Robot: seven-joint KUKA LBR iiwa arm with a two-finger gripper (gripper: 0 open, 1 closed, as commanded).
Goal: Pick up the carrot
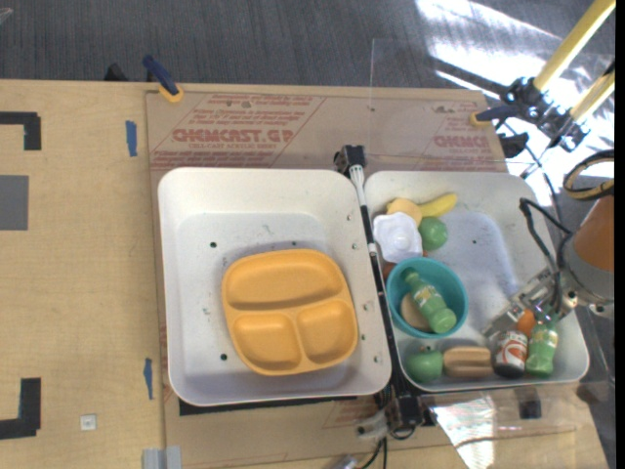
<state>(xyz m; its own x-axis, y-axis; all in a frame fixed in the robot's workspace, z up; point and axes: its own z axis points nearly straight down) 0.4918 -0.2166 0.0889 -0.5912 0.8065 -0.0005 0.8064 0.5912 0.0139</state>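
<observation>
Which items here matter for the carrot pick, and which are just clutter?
Job:
carrot, small and orange, in the right bin
gripper, down at the carrot

Lying about:
yellow divided plate in the left bin
teal bowl with a green bottle
banana
bread roll

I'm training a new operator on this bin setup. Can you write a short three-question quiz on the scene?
1. True or false: the yellow divided plate lies in the left bin.
2. What holds the small green bottle? A) the yellow plate B) the teal bowl C) the bench
3. Fill in: the claw is over the ____ bin, near the orange carrot.

Key: 1 true; 2 B; 3 right.
</observation>
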